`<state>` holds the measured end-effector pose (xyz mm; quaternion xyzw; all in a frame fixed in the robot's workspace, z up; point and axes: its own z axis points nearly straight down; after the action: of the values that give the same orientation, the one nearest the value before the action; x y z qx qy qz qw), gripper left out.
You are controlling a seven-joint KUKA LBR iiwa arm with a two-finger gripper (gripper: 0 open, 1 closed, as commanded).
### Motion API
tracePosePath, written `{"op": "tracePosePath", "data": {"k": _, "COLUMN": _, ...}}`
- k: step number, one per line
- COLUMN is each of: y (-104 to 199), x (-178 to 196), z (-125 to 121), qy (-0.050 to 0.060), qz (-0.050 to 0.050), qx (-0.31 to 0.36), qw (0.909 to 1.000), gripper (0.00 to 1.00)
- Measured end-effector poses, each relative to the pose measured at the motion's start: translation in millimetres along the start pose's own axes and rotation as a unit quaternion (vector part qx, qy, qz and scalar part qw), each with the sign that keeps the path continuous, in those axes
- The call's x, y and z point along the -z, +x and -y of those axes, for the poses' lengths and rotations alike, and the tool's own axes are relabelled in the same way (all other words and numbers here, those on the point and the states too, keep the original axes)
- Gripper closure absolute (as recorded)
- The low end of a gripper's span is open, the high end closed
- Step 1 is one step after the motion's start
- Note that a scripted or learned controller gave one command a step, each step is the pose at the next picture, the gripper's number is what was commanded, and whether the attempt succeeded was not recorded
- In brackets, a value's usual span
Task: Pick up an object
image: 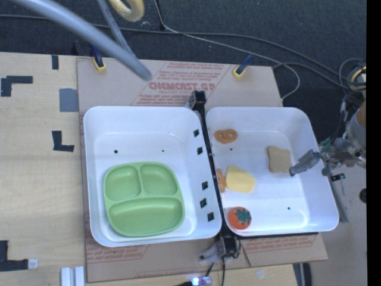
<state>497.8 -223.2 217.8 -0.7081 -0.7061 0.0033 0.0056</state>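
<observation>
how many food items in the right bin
4, maybe 5: pretzel at back left, bread at centre right, yellow piece with an orange bit beside it, tomato at front left.

- The desk (36, 130) is of light wood.
- A cardboard sheet (178, 82) lies on it.
- Two white bins, left (95, 130) and right (297, 121), rest on the cardboard, touching.

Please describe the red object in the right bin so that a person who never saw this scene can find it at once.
Look at the right bin of the two white bins. Near its front left corner lies a small round red piece with a green top, like a toy tomato. It is the only red thing there; the yellow piece behind it is paler and blockier.
</observation>
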Motion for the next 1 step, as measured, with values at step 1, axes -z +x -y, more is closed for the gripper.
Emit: {"op": "tracePosePath", "data": {"k": 1, "y": 0.4, "x": 5.2, "z": -2.4, "qy": -0.005, "qz": 0.002, "qx": 0.002, "qw": 1.0, "gripper": 0.0}}
